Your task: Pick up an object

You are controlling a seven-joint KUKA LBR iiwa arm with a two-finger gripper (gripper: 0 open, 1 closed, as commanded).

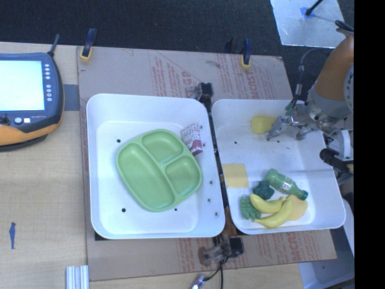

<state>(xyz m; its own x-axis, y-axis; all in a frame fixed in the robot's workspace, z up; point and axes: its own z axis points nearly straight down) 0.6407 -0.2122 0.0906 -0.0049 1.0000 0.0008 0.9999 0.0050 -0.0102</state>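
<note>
Two white bins sit side by side on the surface; the right bin (313,179) holds every likely pick. The gripper (289,128), fingers spread and holding nothing, hangs low just beside the yellow lump (262,124), seemingly lined up to grasp it.

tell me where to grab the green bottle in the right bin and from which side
Grip the green bottle across its wider body, not the thin neck, probably coming straight down from above. It lies on its side, neck pointing toward the bin's right wall, so the fingers should close across its width. The bananas press in just below it, so the side facing the bare bin floor looks freer.
</note>
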